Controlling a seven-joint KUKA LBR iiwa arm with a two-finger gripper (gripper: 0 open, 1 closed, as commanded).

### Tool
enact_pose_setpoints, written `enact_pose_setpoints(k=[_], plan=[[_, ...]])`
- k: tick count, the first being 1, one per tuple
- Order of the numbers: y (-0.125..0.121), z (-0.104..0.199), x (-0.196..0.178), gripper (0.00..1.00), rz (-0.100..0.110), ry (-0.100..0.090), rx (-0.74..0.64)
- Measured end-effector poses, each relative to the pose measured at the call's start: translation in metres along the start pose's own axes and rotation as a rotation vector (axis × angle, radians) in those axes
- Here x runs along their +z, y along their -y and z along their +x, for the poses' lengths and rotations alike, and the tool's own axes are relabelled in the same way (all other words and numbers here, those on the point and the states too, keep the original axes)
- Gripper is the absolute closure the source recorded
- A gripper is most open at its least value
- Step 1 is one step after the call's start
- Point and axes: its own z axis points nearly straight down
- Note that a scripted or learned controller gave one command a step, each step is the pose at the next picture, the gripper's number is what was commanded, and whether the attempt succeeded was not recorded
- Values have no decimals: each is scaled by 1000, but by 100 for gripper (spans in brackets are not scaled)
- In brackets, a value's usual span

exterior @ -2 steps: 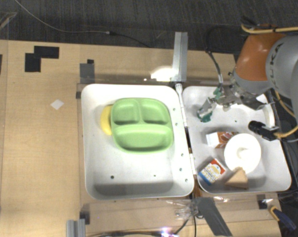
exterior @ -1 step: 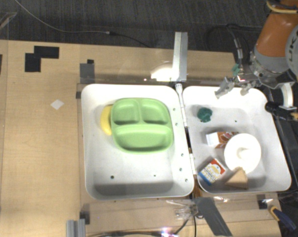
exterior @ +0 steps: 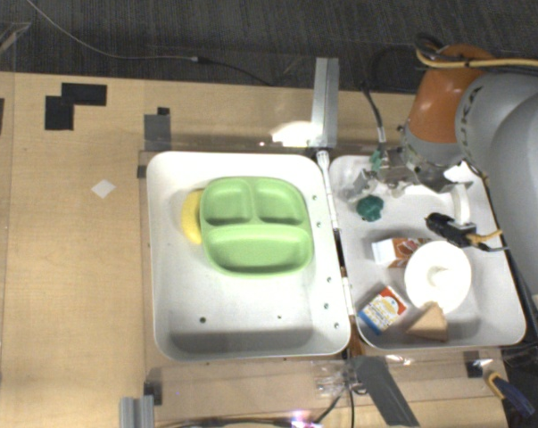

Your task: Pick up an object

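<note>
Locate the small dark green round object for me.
In the camera view, the small dark green round object lies in the right white bin, near its upper left corner, just below the gripper and above the white round plate.

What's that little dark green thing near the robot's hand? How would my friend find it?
Look at the right-hand white bin, the one the grey robot arm reaches into. At its far end, just below the gripper, sits a small, round, dark teal-green object, alone on bare white floor. It is the only green thing in that bin; its neighbours are a white disc and small packets.
</note>
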Motion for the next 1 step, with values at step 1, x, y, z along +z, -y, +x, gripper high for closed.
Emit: enact_pose_setpoints(k=[1], plan=[[35,1,7,0,-4,1,60]])
